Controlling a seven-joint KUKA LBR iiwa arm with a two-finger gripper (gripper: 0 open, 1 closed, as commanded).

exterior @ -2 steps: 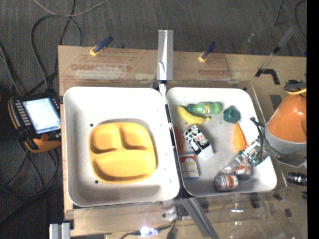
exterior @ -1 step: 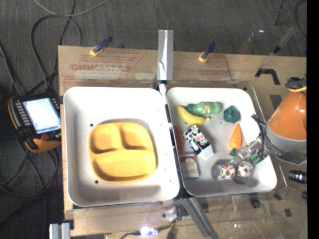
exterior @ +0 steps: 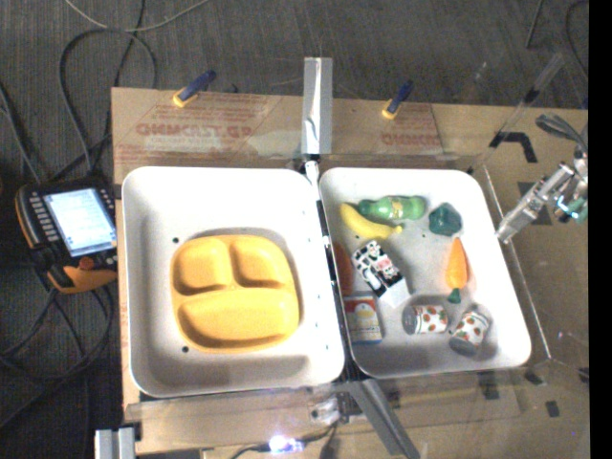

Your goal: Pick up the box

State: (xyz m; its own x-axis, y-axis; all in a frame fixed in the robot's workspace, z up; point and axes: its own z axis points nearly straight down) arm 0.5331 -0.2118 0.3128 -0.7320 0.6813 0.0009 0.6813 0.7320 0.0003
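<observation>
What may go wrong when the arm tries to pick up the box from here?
The box lies tilted among other things: the banana sits close above it and a can just below, so the fingers may catch a neighbour. The gripper is outside the right bin, so it must cross the rim.

This is a robot lab, not a home. 2 white bins [exterior: 134, 256] sit on a cardboard-covered bench [exterior: 239, 127] held by clamps [exterior: 193, 87], cables [exterior: 86, 27] trail over grey carpet, and a control tablet [exterior: 69, 220] glows at the side.
</observation>
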